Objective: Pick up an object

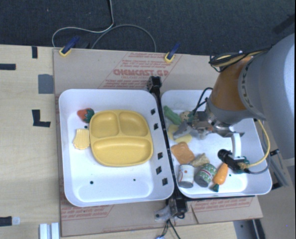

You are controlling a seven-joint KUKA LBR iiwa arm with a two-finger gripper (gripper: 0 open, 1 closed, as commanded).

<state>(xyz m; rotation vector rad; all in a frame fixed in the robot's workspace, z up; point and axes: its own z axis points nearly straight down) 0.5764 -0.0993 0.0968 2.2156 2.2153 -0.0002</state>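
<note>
Grey and orange, the arm (pixel 252 83) is reaching in from the right and hanging over the right bin (pixel 257 185), which is sitting just beside the left bin (pixel 70 183) on a sheet of cardboard (pixel 108 66). The gripper (pixel 190 126) is pointing toward the upper left part of the right bin, among the clutter there; whether it is released or clenched I cannot tell, since the wrist is covering it and the spot is blurred. Nothing is showing lifted clear of the bin floor, so I am judging the pick as not yet made: the closing and the lift are remaining.

A yellow divided tray (pixel 120 136) is taking up most of the left bin, with a pale ridged chip-like piece (pixel 81 139) touching its left edge and a small red and green toy (pixel 85 114) near its upper left corner.

Likely candidates are lying in the right bin: a green item (pixel 171 116) and a pale yellow piece (pixel 183 137) nearest the gripper, an orange-brown slab (pixel 182 153) below them, then a small can with a red label (pixel 186 177), a green-labelled can (pixel 205 175), and a toy carrot (pixel 219 176) near the front wall.

These are crowding one another, so neighbours could be getting in the way. A yellow cable (pixel 261 161) and a black fitting (pixel 230 159) are hanging over the carrot's side.
</note>
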